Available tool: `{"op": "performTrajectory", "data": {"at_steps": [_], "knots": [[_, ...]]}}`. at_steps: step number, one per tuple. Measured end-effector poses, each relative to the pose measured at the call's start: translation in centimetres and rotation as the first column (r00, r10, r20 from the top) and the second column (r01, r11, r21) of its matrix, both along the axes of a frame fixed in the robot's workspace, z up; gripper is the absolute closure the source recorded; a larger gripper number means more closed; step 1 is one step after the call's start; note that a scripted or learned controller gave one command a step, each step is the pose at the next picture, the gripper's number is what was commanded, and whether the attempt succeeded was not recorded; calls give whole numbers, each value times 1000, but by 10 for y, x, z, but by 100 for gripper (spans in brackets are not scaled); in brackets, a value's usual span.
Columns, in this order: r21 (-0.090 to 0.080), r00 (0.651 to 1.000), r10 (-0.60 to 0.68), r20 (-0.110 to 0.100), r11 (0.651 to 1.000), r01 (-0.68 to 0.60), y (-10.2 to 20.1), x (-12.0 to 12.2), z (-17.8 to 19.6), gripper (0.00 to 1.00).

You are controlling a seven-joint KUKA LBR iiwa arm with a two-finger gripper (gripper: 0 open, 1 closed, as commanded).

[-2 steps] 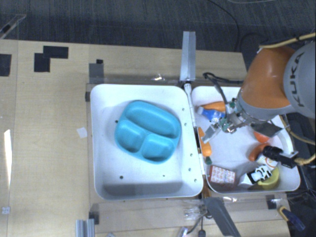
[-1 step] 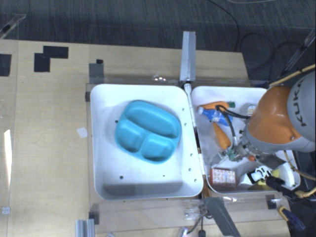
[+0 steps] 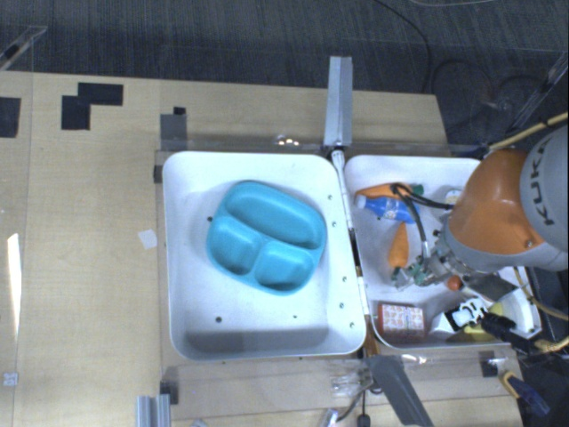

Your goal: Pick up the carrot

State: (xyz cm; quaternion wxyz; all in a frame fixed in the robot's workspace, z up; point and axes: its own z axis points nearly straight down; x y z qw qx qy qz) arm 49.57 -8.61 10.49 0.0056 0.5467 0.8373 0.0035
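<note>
Lying upright in the right bin [image 3: 462, 338], the carrot [image 3: 399, 246] sits just left of the claw [image 3: 416, 274], near its tip; whether the claw is wide or narrow, I cannot tell; the left bin [image 3: 182, 265] holds a blue tray [image 3: 265, 235].

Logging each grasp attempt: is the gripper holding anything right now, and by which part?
Cannot be told. The gripper is low in the right bin, beside the carrot's lower end, but the view is too small to show a hold.
</note>
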Motion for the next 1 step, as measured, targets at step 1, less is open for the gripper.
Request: {"op": "performTrajectory", "data": {"at_steps": [1], "knots": [[1,989,-149,-5,989,149,30,36,131,100]]}}
